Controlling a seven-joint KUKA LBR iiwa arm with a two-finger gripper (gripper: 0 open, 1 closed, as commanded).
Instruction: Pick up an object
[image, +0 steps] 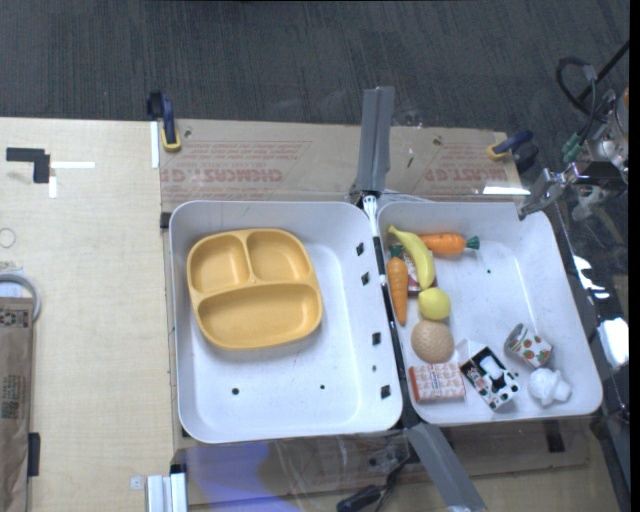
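The hand (590, 165) sits at the right edge of the view, above the far right corner of the right bin (520, 262), in a tangle of metal parts and cables; whether it is open or closed cannot be told, and nothing is seen in its grip.

Below it the right bin, shallow white plastic with rounded corners, holds the objects. Along its left wall lie a yellow banana (416, 255), a long carrot (399, 288) and a second carrot (444, 243) with a green top near the far wall. Just beside them sit a yellow lemon (434, 303) and a round tan fruit (432, 341). Along the near edge lie a small red-and-white carton (437, 382), a black-and-white box (490, 378), a patterned cup (527, 347) on its side and a white crumpled lump (548, 386).

The left bin (290, 400) carries a yellow divided plate (256, 288) with three compartments, toward its far left corner.

Both bins rest on a pale wooden bench (80, 330). A cardboard sheet (260, 160) under their far edge bears mirrored red print that I cannot read with certainty. Dark carpet (250, 50) lies beyond the bench.
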